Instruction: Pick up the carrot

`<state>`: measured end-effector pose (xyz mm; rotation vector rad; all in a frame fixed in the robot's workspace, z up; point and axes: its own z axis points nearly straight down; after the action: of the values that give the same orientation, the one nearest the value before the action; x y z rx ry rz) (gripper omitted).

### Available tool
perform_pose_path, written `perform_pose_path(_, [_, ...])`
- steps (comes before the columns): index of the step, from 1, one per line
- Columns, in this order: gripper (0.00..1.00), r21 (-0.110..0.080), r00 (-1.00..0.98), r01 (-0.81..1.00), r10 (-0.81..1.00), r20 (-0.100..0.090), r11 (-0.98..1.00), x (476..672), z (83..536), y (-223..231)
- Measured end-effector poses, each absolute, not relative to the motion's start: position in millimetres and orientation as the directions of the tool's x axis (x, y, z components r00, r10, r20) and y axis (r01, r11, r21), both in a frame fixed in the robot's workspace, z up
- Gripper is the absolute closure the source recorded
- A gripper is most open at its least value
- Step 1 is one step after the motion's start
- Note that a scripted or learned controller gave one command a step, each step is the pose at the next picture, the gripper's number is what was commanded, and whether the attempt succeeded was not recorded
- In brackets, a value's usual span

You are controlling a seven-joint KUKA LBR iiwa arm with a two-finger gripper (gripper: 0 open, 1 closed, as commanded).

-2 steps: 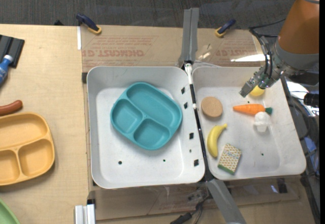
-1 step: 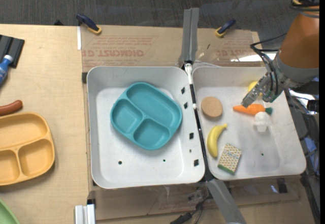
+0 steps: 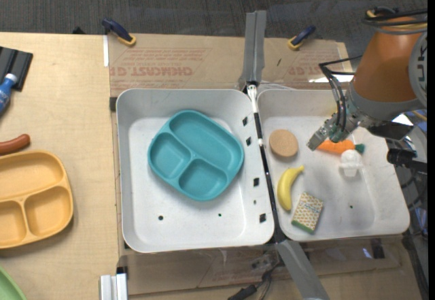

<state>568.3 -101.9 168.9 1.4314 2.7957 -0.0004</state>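
Camera view, items listed from largest to smallest. Bench (image 3: 54,81): tan surface carrying two shallow white bins side by side. Left bin (image 3: 136,210): a teal divided plate (image 3: 196,154) is held in it. Right bin (image 3: 380,213): several small goods are held in it. Arm (image 3: 387,67): grey with an orange band, reached in over the right bin's far side. Banana (image 3: 289,186): laid near the divider. Round biscuit (image 3: 283,143): set just beyond the banana. Small packet (image 3: 307,212): placed beside the banana's near end. White piece (image 3: 350,164): seen just beside the carrot. Carrot (image 3: 338,146): orange with a green tip, laid flat in the right bin's far half. Tool (image 3: 326,134): lowered at the carrot's blunt end, seemingly touching it; whether it is apart or together cannot be told. Step judged in hand: the descent onto the carrot. Next called for: a firm closure across the carrot, then a straight lift.
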Motion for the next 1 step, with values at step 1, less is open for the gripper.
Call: perform_pose_path(1, [1.0,-0.001,-0.455,0.89,0.89,0.0,0.455,520.1,223.0,-63.3])
